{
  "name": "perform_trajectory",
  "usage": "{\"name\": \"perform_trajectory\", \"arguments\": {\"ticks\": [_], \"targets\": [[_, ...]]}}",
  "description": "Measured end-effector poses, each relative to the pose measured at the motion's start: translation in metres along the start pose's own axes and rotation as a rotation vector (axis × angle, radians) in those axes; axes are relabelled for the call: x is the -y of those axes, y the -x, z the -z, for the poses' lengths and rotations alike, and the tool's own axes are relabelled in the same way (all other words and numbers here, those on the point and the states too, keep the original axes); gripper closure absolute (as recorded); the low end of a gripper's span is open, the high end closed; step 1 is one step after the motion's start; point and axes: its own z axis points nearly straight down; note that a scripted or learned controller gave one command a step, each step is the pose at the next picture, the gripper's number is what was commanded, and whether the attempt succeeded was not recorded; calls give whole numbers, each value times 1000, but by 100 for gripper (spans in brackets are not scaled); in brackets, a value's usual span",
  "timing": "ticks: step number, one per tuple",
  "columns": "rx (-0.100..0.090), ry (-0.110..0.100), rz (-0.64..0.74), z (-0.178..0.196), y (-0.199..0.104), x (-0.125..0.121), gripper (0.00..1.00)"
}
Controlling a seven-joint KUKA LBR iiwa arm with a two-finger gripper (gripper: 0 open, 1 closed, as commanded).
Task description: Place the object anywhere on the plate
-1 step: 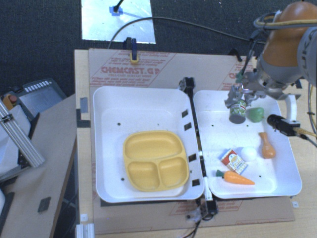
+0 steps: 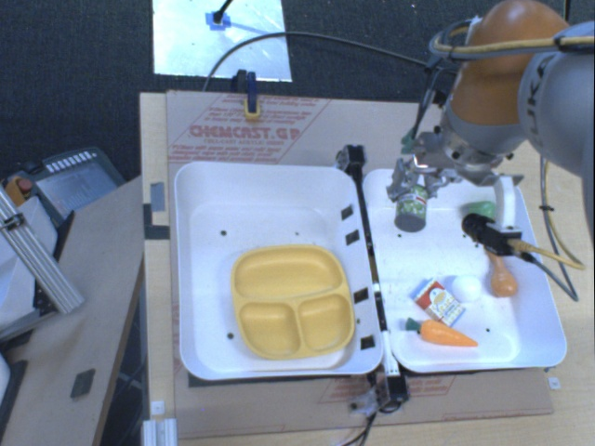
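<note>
Looking down through the camera view, I see the gripper [image 2: 410, 191] at the far left corner of the right bin [image 2: 535, 328]. It is directly over a small grey can [image 2: 411, 216] with a green label. The can is upright, close to the divide between the two bins. Whether the gripper is clamped on the can or merely sits above it, I cannot tell. The yellow plate [image 2: 293, 300], with three compartments, lies in the near half of the left bin [image 2: 204, 240], well apart from the can. The right bin also holds a green item [image 2: 481, 210] to the right of the can and a brown wooden piece [image 2: 503, 278] toward the right wall. A white ball [image 2: 466, 288] lies just beside a red-and-white carton [image 2: 437, 302], and an orange carrot [image 2: 444, 334] lies at the near side.
</note>
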Motion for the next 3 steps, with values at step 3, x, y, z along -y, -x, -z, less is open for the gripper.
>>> {"name": "perform_trajectory", "arguments": {"ticks": [3], "targets": [[1,-1,-1,-15,-173,0,100]]}}
